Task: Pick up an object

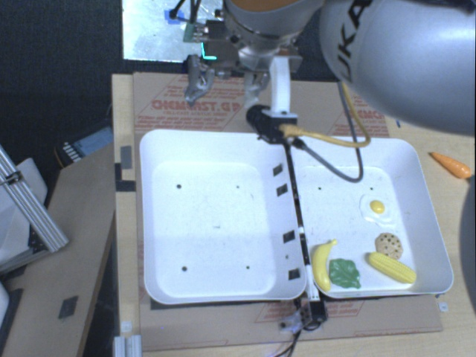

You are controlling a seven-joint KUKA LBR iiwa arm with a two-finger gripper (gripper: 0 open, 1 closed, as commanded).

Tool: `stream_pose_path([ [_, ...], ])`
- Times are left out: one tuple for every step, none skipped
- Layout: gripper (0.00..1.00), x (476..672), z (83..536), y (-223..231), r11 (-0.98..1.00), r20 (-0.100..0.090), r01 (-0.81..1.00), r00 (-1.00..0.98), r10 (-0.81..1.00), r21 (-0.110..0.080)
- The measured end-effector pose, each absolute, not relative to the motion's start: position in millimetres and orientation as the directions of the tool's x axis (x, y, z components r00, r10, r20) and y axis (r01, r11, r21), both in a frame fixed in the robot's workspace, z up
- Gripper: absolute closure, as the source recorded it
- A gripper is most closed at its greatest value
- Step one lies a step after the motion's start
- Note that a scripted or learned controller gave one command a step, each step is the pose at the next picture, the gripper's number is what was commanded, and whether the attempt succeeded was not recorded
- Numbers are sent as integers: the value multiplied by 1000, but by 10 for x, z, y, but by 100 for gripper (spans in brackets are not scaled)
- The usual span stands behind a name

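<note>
The two-finger metal gripper (225,86) is seen at twelve o'clock, above the far rim of the left shallow white bin (167,207), fingers spread apart with nothing between them. Five small objects are grouped at five o'clock in the right shallow white bin (416,192): a yellow plastic banana (321,265), a green leafy piece (344,273), a yellow corn cob (391,268), a brown round cookie (388,244) and a white fried egg (376,208). An orange carrot (450,164) lies on the bench at three o'clock. A yellow cable (327,138) and a grey cable (336,168) trail over the right bin's far side.

Bench (89,222) bears cardboard sheet (223,106) under two white bins (216,222), orange carrot (450,164) alongside
</note>
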State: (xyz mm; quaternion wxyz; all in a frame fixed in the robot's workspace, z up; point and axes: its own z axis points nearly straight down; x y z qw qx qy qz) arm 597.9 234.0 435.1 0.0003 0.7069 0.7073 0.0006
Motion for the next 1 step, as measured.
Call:
stream_pose_path([
  [0,5617,5347,2345,6,6,1000,-6,1000,12],
])
